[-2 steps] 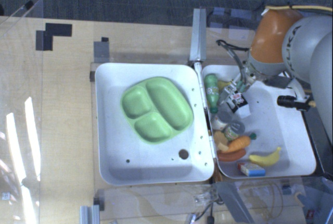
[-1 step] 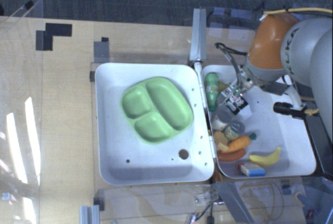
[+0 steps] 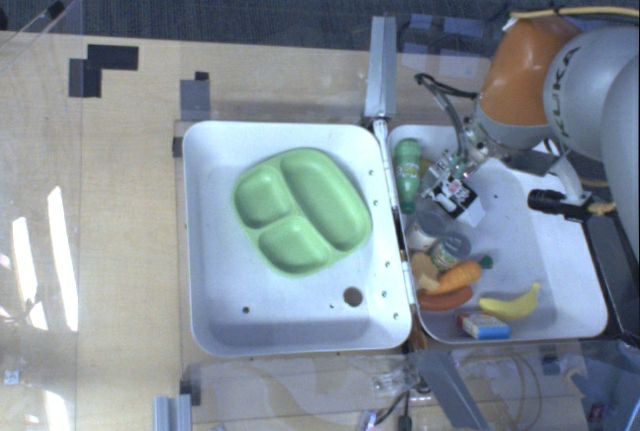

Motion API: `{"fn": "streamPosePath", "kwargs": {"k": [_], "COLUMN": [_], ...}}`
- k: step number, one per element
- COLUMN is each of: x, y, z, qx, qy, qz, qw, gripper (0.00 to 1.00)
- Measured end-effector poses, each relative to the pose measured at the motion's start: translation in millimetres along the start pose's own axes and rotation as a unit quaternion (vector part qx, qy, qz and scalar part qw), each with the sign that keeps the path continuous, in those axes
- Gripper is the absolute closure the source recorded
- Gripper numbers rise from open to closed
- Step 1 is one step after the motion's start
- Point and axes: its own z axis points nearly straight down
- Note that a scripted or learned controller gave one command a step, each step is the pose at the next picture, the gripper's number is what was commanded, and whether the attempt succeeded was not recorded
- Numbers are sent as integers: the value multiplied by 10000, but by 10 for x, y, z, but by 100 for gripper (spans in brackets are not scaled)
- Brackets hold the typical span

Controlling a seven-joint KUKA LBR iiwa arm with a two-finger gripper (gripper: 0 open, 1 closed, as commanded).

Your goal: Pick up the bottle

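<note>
The green bottle [image 3: 407,172] lies in the right bin [image 3: 560,219], along its left wall near the far corner. The tool [image 3: 450,187] hangs just beside it; whether it is open I cannot tell.

The arm [image 3: 590,79] enters from the right side of the view, its large grey body at the upper right. An orange band [image 3: 525,69] sits above the wrist. From there the wrist points down and to the left, and the gripper [image 3: 448,187] hangs low. It carries a small black and white part at its end.
</note>
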Motion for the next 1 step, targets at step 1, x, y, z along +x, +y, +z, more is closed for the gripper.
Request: {"fn": "streamPosePath", "kwargs": {"k": [1], "x": [721], "y": [547], "z": [-832], "qx": [47], "qy": [41], "qz": [799], "qw": [9968], "gripper": [100]}}
